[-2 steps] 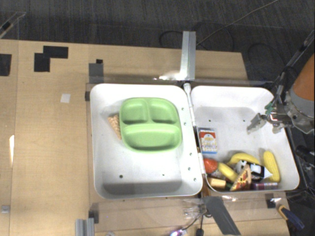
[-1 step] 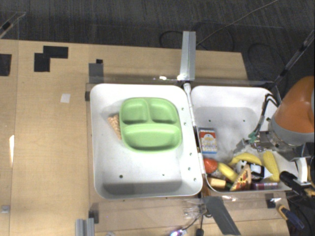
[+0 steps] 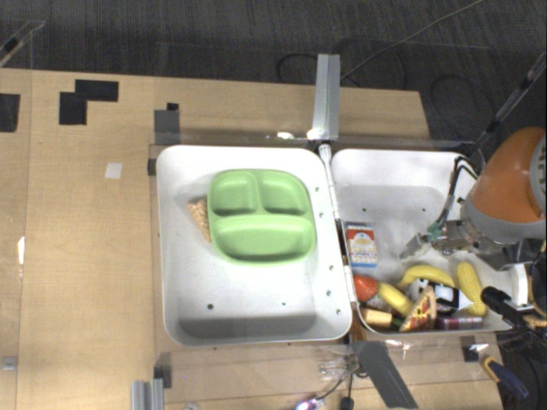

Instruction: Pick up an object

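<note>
Grey end effector (image 3: 430,240), finger state unclear, hovers above yellow bananas (image 3: 427,274) in right bin (image 3: 385,178)

— What finish is seen on the two bins?
— The left bin (image 3: 179,229) and the right bin (image 3: 385,182) are seen as smooth white plastic with a soft sheen. The green tray (image 3: 259,214) is taken for matt moulded plastic.
— And the bench?
— The bench top (image 3: 77,229) is shown as pale wood, flat and matt. The upright post (image 3: 327,92) between the bins is read as brushed metal. The floor (image 3: 214,15) is given as dark, rough carpet.
— The small things?
— The bananas (image 3: 427,274) are seen as glossy plastic, the small box (image 3: 362,246) as printed card. The arm's orange band (image 3: 511,178) is seen as smooth and slightly glossy.
</note>
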Tool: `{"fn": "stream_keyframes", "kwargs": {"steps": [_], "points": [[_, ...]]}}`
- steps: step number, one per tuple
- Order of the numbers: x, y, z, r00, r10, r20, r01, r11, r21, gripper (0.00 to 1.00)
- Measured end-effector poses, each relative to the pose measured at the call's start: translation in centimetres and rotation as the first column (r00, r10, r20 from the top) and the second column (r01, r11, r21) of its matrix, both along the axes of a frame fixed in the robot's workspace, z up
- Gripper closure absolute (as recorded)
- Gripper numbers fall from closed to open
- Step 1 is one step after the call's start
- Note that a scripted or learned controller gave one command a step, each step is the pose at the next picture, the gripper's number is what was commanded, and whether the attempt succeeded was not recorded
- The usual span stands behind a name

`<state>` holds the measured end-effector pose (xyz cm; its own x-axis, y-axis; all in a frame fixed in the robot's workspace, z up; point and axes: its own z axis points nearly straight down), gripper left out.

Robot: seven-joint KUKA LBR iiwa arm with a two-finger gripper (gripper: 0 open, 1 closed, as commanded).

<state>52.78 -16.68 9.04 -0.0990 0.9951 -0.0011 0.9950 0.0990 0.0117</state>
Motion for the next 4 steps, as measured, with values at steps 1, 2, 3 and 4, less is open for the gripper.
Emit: {"fn": "stream_keyframes", "kwargs": {"steps": [1, 2, 3, 4], "points": [[-3.4, 2.7, 0.2, 1.000, 0.022, 0.012, -0.022, 1.000, -0.006, 0.00], [-3.0, 2.9, 1.2, 0.999, 0.028, 0.017, -0.028, 1.000, -0.005, 1.00], [0.3, 8.6, 9.4, 0.993, -0.121, -0.009, 0.121, 0.993, 0.000, 1.00], [0.3, 8.6, 9.4, 0.993, -0.121, -0.009, 0.121, 0.993, 0.000, 0.00]]}}
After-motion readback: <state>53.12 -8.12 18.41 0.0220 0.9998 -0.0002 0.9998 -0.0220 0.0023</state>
